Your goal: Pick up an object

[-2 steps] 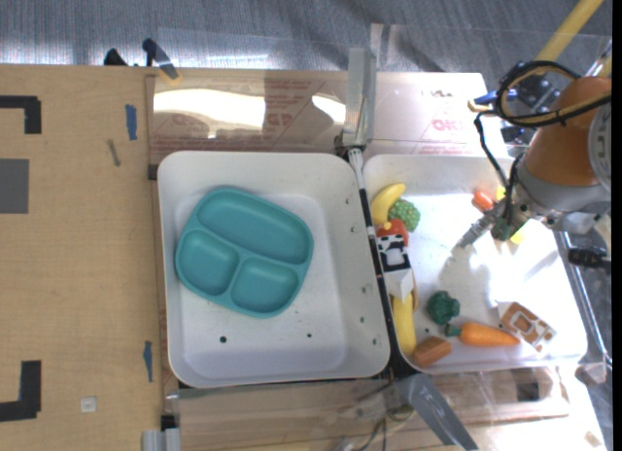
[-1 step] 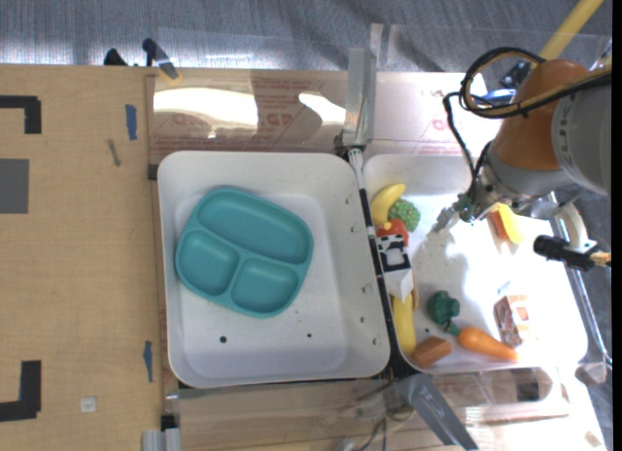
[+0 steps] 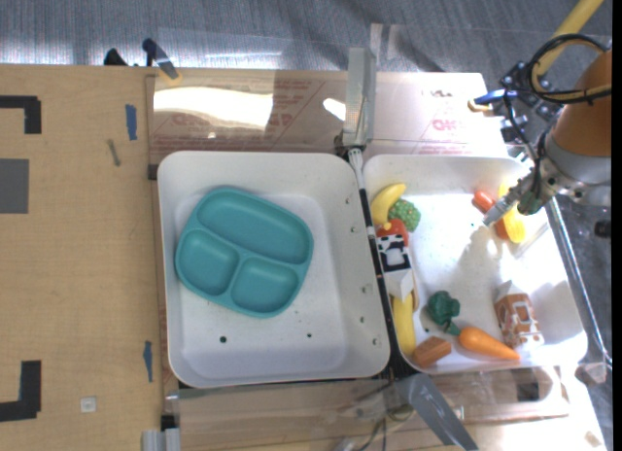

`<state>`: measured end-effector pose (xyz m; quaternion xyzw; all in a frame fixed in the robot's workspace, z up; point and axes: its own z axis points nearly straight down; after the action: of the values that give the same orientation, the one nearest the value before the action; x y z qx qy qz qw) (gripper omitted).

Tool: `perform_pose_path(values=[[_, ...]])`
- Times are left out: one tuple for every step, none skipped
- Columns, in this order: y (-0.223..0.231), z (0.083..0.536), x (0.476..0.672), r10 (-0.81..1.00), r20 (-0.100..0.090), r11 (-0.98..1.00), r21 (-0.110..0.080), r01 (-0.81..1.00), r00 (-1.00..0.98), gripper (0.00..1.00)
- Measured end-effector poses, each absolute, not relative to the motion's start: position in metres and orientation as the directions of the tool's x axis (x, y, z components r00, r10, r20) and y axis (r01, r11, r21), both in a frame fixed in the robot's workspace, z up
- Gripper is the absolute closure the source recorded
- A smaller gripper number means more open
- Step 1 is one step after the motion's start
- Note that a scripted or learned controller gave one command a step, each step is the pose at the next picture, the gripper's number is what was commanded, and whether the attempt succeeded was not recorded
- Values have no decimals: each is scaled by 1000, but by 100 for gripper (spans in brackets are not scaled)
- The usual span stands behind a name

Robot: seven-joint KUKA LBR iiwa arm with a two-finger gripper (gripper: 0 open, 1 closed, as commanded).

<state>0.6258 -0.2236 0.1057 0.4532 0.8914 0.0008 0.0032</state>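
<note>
My gripper (image 3: 513,210) hangs over the far right part of the right bin (image 3: 457,169), under the arm's orange band (image 3: 586,128). Right below it lies a small yellow and orange piece (image 3: 512,228), and a red-orange piece (image 3: 483,199) sits just to its left; I cannot tell whether the gripper touches either. Also in this bin are a banana (image 3: 387,197), a green broccoli (image 3: 405,215), a black, white and red item (image 3: 393,245), a dark green vegetable (image 3: 443,308), a carrot (image 3: 487,344) and a brown and white box (image 3: 516,316).
The left bin (image 3: 185,332) bears a teal divided plate (image 3: 244,251). A yellow piece (image 3: 403,321) and an orange piece (image 3: 431,350) lie along the right bin's near left wall. Cardboard (image 3: 68,245) covers the bench to the left.
</note>
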Motion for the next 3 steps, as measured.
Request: perform_pose_path(values=[[-173,231,641,874,-12,487,15,873,-486,100],[-175,224,637,876,-4,483,3,876,-483,0],[-225,131,610,824,-5,567,2,824,-567,0]])
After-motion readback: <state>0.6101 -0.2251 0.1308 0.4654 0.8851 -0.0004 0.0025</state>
